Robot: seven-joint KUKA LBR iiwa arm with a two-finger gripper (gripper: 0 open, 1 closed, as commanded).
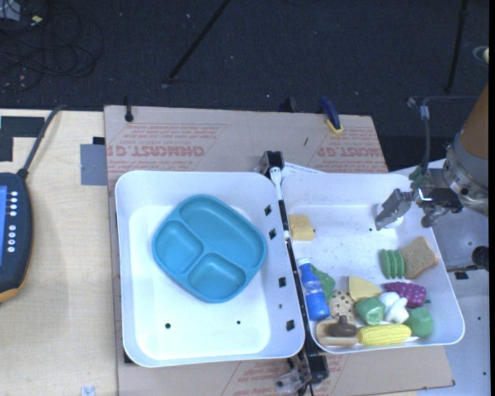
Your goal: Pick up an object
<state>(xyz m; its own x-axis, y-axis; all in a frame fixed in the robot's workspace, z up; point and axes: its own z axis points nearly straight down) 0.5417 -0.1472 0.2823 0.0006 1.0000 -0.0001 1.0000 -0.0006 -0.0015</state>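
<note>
I see the gripper (408,207) above the right bin (346,190), near its far right corner, and its fingers are spread with nothing between them. The objects for the task are in the near part of this bin: a green piece (391,263) and a brown bread slice (418,257) lie just below the gripper, then a purple grape bunch (406,291), a yellow wedge (363,287), a corn cob (384,334) and a blue bottle (313,291) that lies against the divider. A small yellow block (301,228) lies alone near the divider, well apart from the pile. The left bin (132,221) holds only a blue tray (209,247), which I think is too wide for these fingers. In my judgement the step now is to choose one object and come down on it. I would take the green piece or the bread slice, because they are nearest and sit at the edge of the pile, so the fingers have free floor on the two sides. I would turn the wrist so the fingers close across the narrow side, go down slowly until they almost touch the floor, and only then close. The pile in the near corner is crowded, and a finger can land on a neighbour and push the target away. The yellow block is the safe second choice, since nothing touches it.
</note>
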